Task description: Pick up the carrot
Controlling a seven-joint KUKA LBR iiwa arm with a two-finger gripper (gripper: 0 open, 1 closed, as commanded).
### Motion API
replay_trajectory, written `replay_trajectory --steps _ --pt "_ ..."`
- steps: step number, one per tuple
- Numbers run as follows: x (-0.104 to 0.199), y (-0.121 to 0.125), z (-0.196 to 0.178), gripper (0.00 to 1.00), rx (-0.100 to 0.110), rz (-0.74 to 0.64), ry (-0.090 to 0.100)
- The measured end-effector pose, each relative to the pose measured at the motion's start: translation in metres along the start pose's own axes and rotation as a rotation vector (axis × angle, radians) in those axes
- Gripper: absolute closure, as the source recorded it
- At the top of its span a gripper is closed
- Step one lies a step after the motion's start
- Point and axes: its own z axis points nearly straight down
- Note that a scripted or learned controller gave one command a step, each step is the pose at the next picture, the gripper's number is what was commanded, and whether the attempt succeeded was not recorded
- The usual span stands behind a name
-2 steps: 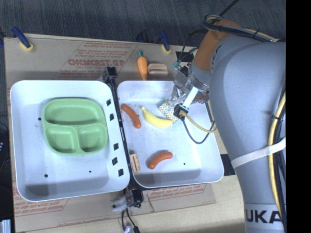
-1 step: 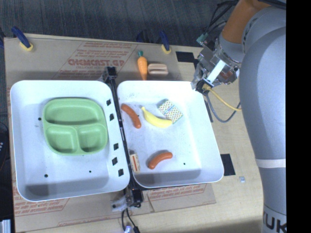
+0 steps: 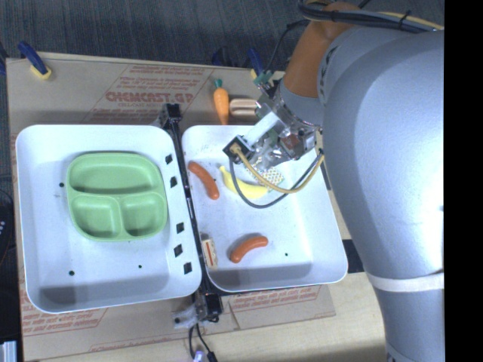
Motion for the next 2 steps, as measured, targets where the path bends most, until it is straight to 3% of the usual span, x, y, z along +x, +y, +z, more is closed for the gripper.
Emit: replay_trajectory --steps 1,2 --pt "-0.008 -0.088 0.038 1.0 -0.001 0.236 -0.002" --pt "0.055 -0.15 0.038 1.0 -0.003 0.204 0.001"
